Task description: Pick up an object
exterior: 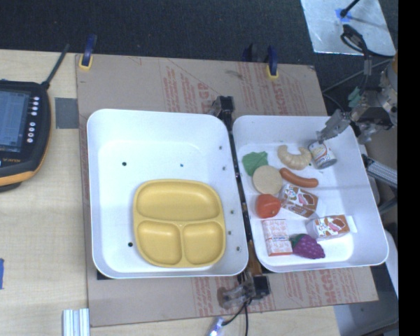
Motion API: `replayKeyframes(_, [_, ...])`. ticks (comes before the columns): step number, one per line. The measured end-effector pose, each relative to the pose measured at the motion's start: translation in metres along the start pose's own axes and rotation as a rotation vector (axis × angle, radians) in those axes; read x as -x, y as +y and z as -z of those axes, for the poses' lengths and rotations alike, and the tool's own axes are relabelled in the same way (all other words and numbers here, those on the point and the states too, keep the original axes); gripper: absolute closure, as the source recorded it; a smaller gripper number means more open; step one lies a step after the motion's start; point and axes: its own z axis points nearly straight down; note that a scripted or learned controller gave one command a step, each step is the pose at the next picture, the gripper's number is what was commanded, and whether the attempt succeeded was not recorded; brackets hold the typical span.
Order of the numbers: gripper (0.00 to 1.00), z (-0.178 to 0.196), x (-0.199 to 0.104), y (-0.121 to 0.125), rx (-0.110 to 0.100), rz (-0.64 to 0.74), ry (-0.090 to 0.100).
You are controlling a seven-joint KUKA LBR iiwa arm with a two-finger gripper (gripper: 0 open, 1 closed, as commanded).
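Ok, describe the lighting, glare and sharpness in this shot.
Camera view: even overhead light; the left white bin looks washed out, with faint shadows along its walls; the yellow three-compartment tray is fairly sharp; the gripper at right is soft and blurry.

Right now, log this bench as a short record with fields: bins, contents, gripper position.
left bin: holds a yellow divided tray
right bin: holds toy food, namely a green piece, a round tan piece, a sausage, a tomato, grapes, three small cartons and a small can
gripper: over the right bin's far right corner, just above the small can
beside the bench: a control pendant at the left edge
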Motion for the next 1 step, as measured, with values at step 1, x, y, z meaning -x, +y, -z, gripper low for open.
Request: replayKeyframes(1, [0.00,-0.1001,0.0052,0.0382,-0.003,0.003,0.000])
